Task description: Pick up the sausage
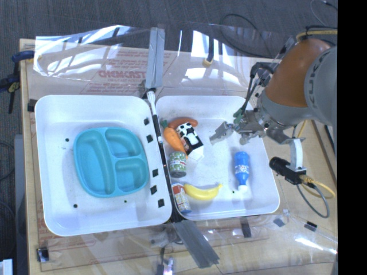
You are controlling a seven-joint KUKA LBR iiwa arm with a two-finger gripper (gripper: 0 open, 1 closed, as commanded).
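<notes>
arm reaching from right, gripper (222, 133) low, pointing left.

My claw (221, 133) looks like dull grey metal. The sausage (182, 121) shines like smooth plastic; the white bins (51, 153) gleam glossy.

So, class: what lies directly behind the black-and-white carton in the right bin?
The sausage lies behind the carton, with a carrot beside it. The carton covers the sausage's lower edge.

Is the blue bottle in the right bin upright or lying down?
Lying down: the blue bottle rests lengthwise on the right bin floor, its white cap end toward the near wall.
</notes>
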